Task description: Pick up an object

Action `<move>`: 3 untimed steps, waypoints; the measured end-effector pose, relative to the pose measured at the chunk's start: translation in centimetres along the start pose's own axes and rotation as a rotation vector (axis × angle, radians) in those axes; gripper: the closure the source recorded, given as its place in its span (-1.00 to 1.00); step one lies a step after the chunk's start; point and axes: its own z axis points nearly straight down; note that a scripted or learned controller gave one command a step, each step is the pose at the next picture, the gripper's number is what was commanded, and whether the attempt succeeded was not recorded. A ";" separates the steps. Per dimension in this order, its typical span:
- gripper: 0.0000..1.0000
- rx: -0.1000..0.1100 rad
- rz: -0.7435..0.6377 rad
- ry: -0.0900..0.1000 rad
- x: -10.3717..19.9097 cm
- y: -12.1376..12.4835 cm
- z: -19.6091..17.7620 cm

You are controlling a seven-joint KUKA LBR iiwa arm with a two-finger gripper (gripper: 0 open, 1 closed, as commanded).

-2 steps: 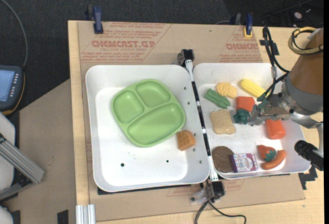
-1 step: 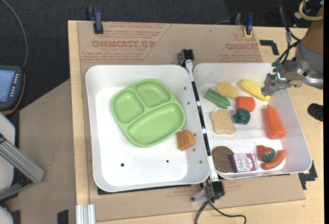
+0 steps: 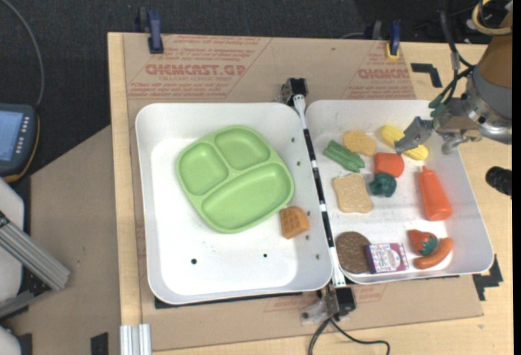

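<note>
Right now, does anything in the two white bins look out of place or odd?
One thing stands out: a small orange-brown toy waffle piece lies alone in the left white bin, beside the green divided plastic plate, while all other toy foods crowd the right white bin. Nothing looks spilled or damaged.

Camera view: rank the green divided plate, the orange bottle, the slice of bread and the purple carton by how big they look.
1. green divided plate
2. orange bottle
3. slice of bread, close to the bottle in area, so unsure
4. purple carton
</note>
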 end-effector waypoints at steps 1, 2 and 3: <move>-1.00 0.006 0.001 0.005 0.6 0.8 14.9; 1.00 -0.004 0.000 -0.001 0.4 1.1 13.0; -1.00 -0.003 -0.001 -0.001 0.4 1.1 13.1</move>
